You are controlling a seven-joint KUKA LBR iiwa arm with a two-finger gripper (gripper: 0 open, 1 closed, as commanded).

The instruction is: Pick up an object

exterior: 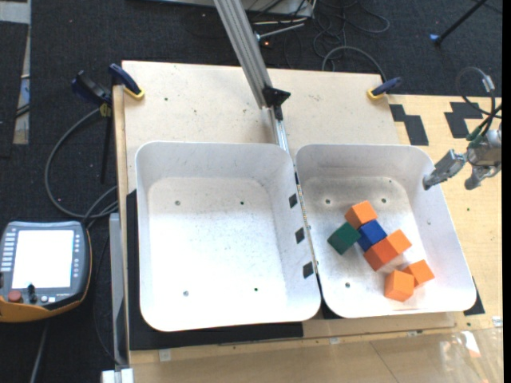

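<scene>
Two-finger metal gripper [458,174] hanging just past the right rim of the right-hand shallow white plastic bin [431,174], fingers spread apart, nothing between them. Inside that bin, toward its middle: dark green cube [344,238] touching a blue cube [370,234], five orange cubes [387,250] clustered around and below.

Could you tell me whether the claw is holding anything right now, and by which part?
Nothing is held: the claw is open beside the right bin's rim.
</scene>
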